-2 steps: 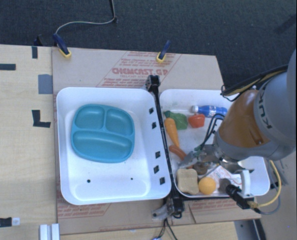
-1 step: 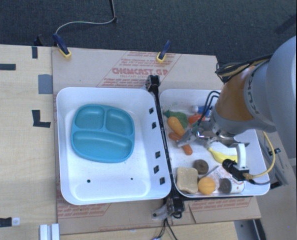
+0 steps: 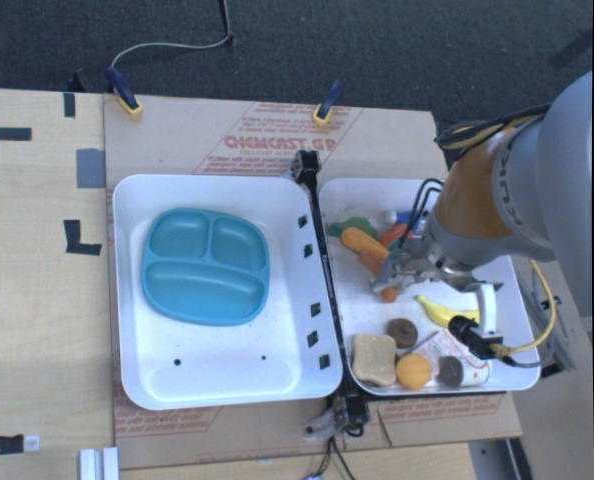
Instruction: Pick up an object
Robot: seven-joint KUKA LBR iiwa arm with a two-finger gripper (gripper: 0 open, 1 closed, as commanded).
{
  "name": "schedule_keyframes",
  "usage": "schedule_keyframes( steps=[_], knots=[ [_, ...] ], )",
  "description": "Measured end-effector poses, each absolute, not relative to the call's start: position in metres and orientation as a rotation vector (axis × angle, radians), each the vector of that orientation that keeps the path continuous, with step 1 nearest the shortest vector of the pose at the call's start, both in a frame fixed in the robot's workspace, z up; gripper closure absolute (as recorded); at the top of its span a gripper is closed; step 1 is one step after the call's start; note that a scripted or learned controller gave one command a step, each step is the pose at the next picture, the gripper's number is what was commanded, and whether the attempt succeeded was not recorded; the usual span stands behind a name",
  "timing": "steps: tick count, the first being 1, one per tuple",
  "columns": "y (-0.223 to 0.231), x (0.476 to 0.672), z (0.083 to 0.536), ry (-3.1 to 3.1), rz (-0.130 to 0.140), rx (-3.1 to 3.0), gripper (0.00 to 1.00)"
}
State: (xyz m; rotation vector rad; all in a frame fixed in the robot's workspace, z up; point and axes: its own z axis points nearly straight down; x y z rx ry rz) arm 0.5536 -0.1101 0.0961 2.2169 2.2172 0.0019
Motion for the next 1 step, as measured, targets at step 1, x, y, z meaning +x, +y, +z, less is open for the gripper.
schedule_keyframes(
  steps=[1],
  knots=[
    [-0.0503,0.5962,0.1847,2.224,0.001,2.219,1.00]
  ],
)
